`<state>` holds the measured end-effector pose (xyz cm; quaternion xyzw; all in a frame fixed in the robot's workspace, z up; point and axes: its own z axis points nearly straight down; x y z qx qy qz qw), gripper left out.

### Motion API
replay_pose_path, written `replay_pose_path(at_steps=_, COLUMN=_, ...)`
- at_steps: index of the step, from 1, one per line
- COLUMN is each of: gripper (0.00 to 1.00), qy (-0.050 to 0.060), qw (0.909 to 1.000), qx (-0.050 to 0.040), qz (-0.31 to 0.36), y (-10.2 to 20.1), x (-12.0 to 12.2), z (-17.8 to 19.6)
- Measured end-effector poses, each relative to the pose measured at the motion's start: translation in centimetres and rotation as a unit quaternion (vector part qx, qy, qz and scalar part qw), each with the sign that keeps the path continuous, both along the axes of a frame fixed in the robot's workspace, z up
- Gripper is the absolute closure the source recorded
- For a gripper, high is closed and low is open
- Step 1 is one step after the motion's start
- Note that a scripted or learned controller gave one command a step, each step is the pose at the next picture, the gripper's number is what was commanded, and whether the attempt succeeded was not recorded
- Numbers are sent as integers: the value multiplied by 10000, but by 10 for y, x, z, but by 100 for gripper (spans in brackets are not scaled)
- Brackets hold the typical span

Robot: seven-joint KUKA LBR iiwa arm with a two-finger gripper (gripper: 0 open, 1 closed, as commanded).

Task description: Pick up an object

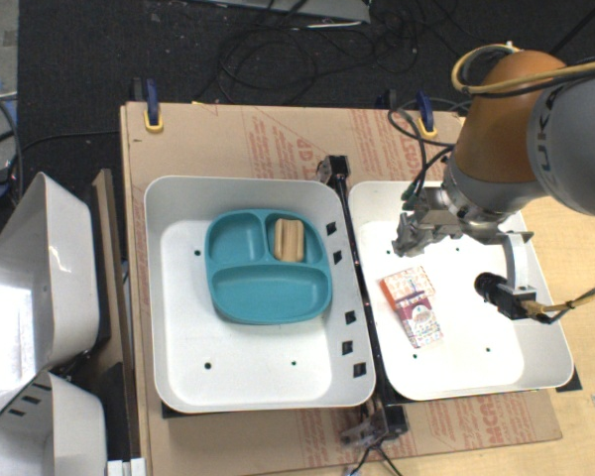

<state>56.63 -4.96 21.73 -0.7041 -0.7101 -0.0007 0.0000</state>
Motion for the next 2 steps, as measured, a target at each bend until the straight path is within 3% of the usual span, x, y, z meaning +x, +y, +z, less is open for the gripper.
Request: replay_pose_path(at_steps=2, gripper=100, qy=-10, qw=10000, qx=4, qz=2, y=102, x=40, z=21)
